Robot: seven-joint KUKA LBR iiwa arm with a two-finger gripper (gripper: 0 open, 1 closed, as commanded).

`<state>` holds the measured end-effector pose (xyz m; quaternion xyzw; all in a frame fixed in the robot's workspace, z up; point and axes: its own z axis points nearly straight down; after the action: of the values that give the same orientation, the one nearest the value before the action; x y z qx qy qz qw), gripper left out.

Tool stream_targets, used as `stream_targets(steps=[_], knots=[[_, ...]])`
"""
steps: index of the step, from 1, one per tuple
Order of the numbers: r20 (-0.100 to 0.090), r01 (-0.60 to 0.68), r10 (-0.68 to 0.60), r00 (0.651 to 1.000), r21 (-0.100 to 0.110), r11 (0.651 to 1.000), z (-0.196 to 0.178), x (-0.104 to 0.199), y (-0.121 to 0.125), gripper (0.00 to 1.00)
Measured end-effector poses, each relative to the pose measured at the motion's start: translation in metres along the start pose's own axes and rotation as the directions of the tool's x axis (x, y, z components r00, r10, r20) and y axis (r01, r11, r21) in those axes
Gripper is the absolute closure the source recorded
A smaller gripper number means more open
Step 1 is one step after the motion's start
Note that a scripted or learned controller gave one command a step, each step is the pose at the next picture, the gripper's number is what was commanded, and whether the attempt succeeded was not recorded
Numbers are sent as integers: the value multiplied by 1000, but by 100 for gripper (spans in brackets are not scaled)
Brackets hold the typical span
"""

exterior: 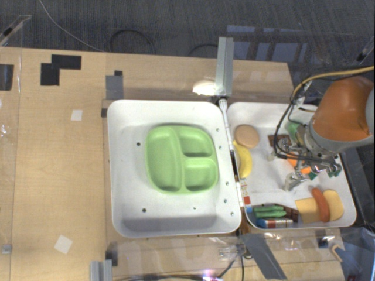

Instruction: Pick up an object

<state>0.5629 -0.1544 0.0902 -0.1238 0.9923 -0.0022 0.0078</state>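
Markers (272,215), several, lie along the right bin's (345,218) near wall; one sausage (320,204) tilts across one bun (331,206). One banana (244,160) runs lengthwise. Whether my fingers (302,174) are clenched, I cannot tell.

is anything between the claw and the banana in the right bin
Nothing visible does. The claw hangs over the right bin, and the banana lies by the bin's left wall with bare white floor between them. A tan round piece sits just beyond the banana, off that line.
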Motion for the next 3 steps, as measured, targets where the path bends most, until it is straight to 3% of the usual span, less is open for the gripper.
stream_targets(steps=[1, 2, 3], knots=[[17, 6, -6, 1000, 7, 1000, -15, -6, 0, 100], [7, 142, -142, 990, 10, 990, -159, -11, -60, 100], [0, -125, 125, 992, 0, 992, -205, -76, -71, 100]])
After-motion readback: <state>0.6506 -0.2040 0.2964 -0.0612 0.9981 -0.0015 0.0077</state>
